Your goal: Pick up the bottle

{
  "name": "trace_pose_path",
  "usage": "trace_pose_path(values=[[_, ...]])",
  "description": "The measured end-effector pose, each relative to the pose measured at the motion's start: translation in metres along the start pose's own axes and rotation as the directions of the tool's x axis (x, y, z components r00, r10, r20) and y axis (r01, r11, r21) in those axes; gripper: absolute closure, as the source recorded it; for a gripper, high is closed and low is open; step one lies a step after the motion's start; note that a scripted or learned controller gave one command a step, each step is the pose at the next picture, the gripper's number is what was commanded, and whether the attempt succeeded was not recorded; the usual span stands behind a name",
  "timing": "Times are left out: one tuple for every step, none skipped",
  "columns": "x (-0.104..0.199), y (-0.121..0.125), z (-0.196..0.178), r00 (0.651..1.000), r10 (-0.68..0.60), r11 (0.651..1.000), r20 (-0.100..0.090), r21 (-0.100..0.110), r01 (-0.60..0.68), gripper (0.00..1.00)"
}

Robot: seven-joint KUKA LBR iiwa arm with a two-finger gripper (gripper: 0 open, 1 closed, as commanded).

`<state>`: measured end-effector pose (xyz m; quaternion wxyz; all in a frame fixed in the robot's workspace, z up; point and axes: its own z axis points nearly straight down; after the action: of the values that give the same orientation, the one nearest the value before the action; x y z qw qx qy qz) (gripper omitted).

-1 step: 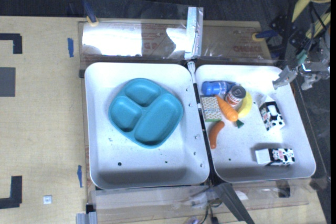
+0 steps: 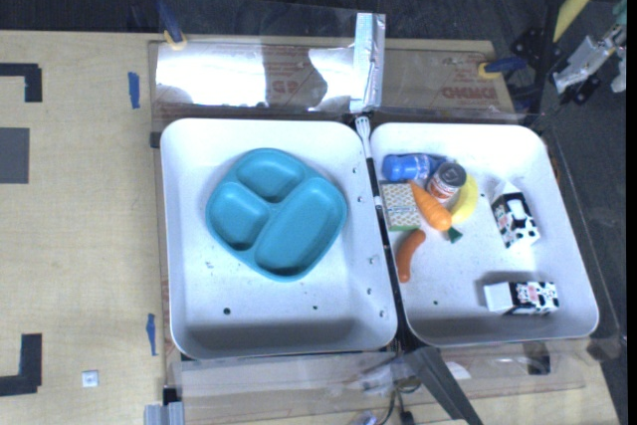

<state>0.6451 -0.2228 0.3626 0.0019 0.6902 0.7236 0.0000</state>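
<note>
You've got the bottle lying in the right bin, out toward its 3 o'clock wall. It's small and white with black cow patches, its dark cap pointing to 12 o'clock. It sits clear of the can and banana at its 9 o'clock, and a matching cow-patch carton lies at its 6 o'clock. You can't tell the gripper's state from here.
</note>
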Motion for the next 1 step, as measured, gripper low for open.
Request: trace_pose_path(values=[[0.115, -0.0471, 0.1429, 0.966, -0.26, 0.966, -0.003, 0.001, 0.26, 0.0]])
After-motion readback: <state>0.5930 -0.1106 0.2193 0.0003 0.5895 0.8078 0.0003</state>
